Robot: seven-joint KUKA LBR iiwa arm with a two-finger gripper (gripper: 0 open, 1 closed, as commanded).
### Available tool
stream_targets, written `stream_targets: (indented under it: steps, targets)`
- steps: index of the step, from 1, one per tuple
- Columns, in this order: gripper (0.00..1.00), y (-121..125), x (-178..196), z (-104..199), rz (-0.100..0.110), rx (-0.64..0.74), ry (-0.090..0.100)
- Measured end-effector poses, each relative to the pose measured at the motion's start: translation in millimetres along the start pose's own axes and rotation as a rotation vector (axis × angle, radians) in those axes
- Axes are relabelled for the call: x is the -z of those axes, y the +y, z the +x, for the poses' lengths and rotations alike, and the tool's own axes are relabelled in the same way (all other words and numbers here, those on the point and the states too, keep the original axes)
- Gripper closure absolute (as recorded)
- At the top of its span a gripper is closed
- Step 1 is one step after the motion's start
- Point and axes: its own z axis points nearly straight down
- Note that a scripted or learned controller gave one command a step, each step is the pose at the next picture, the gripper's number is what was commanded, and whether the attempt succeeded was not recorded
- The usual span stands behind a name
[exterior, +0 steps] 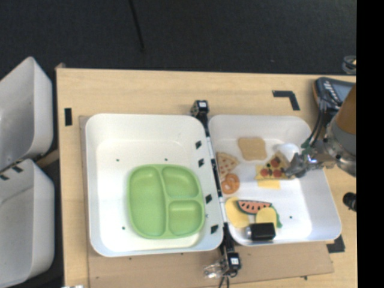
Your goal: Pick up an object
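Camera view: at right of frame, the gripper [292,168] sits beside a pizza-like toy [271,171] in the right bin [324,212].

A pale wooden desk [150,92] sits against a dark floor [180,23], seen from above under even light, with black corner markers [287,98] on its surface. White moulded shapes [21,143] stand just beside the desk's left edge, and a thin dark line runs across the floor behind.
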Motion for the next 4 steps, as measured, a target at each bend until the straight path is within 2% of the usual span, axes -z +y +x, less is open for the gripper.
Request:
stream_targets:
  steps: [1, 2, 4]
  targets:
    - [1.00, 1.5, 22.0, -1.6, 0.005, 0.000, 0.002]
    - [1.00, 40.2, 30.1, 41.3, 0.004, 0.003, 0.003]
    - [1.00, 96.9, 13.2, 110.9, 0.006, 0.000, 0.002]
